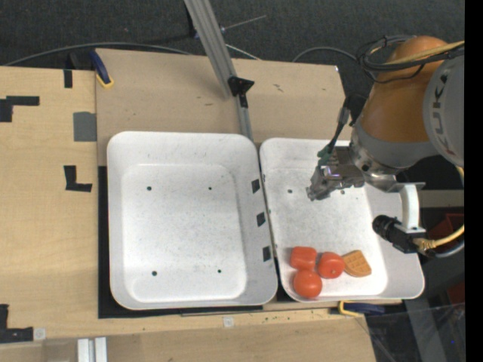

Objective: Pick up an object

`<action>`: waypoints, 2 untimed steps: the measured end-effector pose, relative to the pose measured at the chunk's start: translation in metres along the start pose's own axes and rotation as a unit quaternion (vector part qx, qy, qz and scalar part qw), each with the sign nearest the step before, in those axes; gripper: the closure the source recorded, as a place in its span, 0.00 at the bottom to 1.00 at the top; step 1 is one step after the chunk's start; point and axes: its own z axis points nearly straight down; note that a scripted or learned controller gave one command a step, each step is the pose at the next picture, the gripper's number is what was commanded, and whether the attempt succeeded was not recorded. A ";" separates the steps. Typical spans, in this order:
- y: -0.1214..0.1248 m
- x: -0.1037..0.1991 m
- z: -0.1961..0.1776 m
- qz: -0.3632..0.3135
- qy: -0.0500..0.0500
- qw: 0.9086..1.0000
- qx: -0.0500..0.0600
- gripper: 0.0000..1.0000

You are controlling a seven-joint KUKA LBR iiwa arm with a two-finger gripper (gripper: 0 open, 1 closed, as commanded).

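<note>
Two shallow white bins sit side by side on the wooden worktop [166, 104], the left bin [181, 221] touching the right bin [302, 161] along one edge. A grey metal pole [215, 40] slants in from the top and ends just behind them. Black tape marks [19, 108] dot the worktop's left part, and a blue clamp [102, 68] grips its far edge.

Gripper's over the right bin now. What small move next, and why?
Probably shift the gripper toward the bin's near edge, over the three red objects. It sits above bare floor of the right bin, while those and the orange piece cluster at the near end, so descending here would likely grasp nothing.
</note>
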 end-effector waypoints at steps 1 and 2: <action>0.015 0.043 0.004 0.001 0.000 1.000 0.001 1.00; 0.044 0.085 0.023 0.001 -0.001 1.000 0.001 1.00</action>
